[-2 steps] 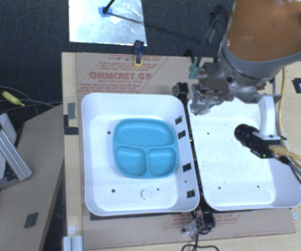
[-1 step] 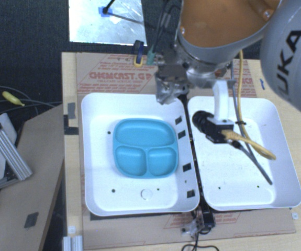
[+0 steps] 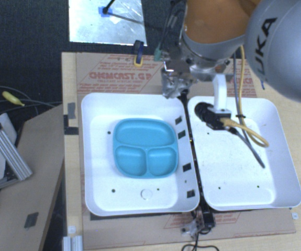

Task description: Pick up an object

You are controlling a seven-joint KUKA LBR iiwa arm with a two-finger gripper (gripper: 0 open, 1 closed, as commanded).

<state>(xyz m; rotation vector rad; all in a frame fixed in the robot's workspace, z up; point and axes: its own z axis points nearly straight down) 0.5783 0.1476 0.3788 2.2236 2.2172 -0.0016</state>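
A light blue plate (image 3: 144,147) with three compartments lies flat in the middle of the left bin (image 3: 98,140). My gripper (image 3: 174,90) hangs over the back edge of that bin, close to the divider between the two bins, beyond the plate's far right corner. I see nothing between its tips. A thin grey stick-like thing (image 3: 253,151) lies slanted in the right bin (image 3: 276,182), below the yellow cable; I cannot tell whether it is a loose object.
A small pale round mark (image 3: 146,194) sits near the front of the left bin. The arm's big grey and orange body covers the back of the right bin. Brown cardboard (image 3: 113,75) lies behind the bins.
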